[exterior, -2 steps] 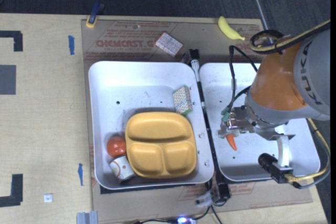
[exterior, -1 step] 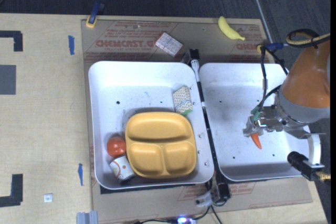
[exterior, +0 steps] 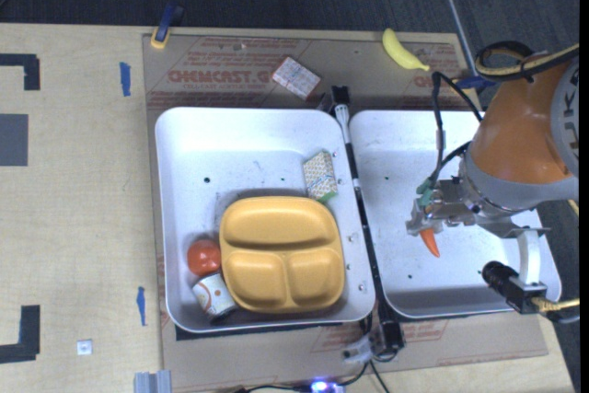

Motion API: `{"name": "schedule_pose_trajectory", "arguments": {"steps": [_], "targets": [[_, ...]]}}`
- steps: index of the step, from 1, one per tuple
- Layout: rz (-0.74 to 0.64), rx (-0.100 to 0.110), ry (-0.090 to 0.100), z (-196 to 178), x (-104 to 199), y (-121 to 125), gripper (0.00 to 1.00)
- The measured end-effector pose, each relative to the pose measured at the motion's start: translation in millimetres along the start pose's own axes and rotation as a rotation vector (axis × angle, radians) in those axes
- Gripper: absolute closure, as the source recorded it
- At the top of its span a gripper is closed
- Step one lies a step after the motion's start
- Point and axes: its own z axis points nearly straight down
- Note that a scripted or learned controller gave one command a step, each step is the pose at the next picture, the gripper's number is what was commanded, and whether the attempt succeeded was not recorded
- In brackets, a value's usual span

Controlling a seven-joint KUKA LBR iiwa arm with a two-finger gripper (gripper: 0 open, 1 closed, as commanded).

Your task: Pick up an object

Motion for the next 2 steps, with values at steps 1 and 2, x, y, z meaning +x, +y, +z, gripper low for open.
{"name": "schedule_pose_trajectory", "arguments": {"steps": [1, 2], "targets": [[0.000, -0.001, 0.000, -3.2, 8.4, 0.3, 1.00], [0.000, -0.001, 0.000, -5.9, 38.0, 0.4, 1.00]]}}
